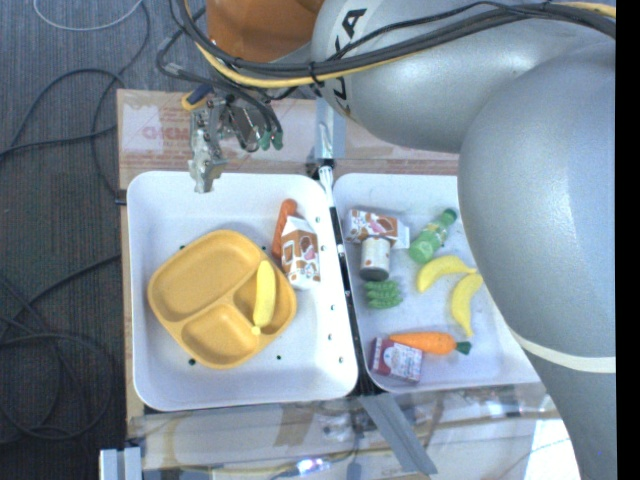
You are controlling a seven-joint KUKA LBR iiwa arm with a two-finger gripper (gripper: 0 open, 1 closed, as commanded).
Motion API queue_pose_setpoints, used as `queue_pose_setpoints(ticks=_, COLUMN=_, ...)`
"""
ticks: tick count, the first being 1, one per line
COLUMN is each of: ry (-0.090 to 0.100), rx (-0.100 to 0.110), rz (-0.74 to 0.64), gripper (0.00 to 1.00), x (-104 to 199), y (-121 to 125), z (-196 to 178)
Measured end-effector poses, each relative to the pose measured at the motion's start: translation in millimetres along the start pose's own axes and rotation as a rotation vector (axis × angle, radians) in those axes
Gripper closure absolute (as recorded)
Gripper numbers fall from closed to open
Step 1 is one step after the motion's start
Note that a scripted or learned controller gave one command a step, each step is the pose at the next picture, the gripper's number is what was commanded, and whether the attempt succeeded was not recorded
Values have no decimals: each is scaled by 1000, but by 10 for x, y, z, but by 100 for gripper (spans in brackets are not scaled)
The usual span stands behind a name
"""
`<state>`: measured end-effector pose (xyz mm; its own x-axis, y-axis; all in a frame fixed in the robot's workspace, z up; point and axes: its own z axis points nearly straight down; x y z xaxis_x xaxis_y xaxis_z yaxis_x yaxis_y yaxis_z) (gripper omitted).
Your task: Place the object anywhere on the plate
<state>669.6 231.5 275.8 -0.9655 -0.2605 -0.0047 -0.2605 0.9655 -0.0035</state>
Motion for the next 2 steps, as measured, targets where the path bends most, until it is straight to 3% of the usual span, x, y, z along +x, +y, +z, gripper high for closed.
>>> queue_pose_setpoints(ticks=2, ry=-8, rx=-7, rz=2, gripper=100, x=-19, y=17, z=-200)
